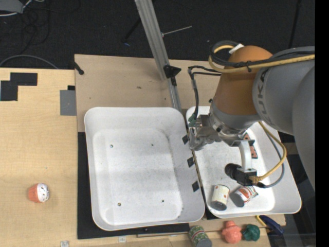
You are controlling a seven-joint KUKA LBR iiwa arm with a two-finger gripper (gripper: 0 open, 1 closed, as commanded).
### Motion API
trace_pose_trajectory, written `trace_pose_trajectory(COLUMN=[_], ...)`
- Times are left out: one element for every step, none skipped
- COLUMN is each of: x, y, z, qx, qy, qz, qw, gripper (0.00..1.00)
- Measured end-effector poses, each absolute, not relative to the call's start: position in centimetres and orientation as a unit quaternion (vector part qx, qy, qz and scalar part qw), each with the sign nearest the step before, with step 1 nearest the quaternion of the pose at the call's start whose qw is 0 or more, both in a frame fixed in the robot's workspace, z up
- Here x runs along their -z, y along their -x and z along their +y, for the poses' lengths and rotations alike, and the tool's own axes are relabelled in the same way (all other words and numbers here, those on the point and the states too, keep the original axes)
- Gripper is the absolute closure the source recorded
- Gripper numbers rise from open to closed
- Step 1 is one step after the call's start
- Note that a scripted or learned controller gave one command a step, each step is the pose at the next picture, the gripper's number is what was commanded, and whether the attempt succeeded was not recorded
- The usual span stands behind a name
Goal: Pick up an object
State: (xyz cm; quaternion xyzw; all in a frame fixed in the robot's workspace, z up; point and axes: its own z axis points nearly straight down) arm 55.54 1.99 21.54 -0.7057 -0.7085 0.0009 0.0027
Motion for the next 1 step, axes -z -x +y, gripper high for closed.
trace_pose_trajectory(x=[-22.90], y=[-56.50], z=[6.73], qx=[-0.0006], qy=[0.706], qz=[-0.708], qw=[0.001], gripper=[1.00])
